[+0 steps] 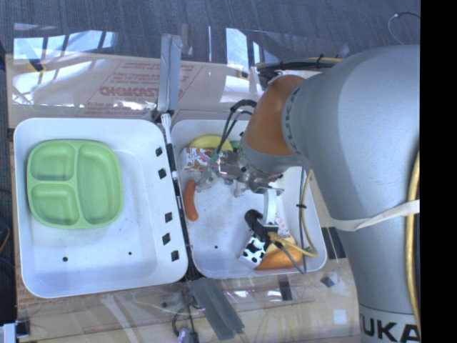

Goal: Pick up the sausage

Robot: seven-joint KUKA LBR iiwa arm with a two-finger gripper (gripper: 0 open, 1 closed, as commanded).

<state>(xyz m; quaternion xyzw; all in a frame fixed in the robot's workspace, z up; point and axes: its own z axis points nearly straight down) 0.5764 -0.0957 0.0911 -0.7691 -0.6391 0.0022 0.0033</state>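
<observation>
Grey arm (357, 141) is seen reaching over the right bin (214, 259). Left bin (93, 263) is occupied by a green divided plate (73, 184). Gripper (243, 179) is hung above the right bin's middle (grip state cannot be told). Sausage (189, 200) is lying against the right bin's left wall, apart from the gripper. A black-and-white toy (251, 250) is noted near the front.

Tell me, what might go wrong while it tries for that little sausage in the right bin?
The sausage lies hard against the right bin's left wall, so a finger of the tool may hit the wall instead of sliding beside it. The tool sits among clutter, close to a printed packet and a banana, so it might nudge or catch those instead. The sausage is thin and could roll away.
</observation>
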